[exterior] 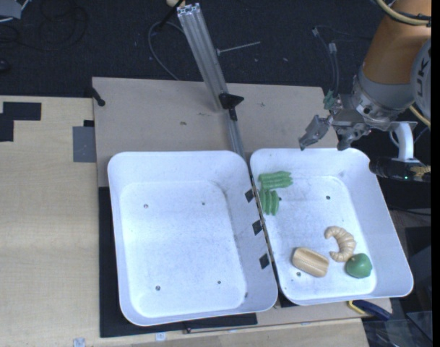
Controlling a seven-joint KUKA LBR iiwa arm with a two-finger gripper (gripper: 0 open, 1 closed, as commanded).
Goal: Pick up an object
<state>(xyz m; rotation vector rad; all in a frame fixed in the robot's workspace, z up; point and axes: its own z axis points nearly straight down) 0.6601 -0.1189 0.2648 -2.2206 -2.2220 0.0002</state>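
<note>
The gripper (325, 137) hangs above the far rim of the right bin (384, 201), its two fingers spread wide with nothing between them. All candidate objects lie inside the right bin. The green ridged item (272, 189) rests against that bin's left wall, at the far end of the divider shared with the left bin (126, 194). The tan cylinder (310, 261), the croissant-shaped piece (341, 241) and the green rounded piece (359, 266) sit close together in the near part of the right bin, the croissant-shaped piece just beside the green rounded one. These appear to be light, rigid toy foods with smooth surfaces, likely somewhat slippery under the fingers. The tan cylinder probably offers the best hold: close across its short width at mid-length. The green ridged item is judged harder to take, since the wall leaves little room for one finger. No brand, label or legible writing is visible on any object or bin.
</note>
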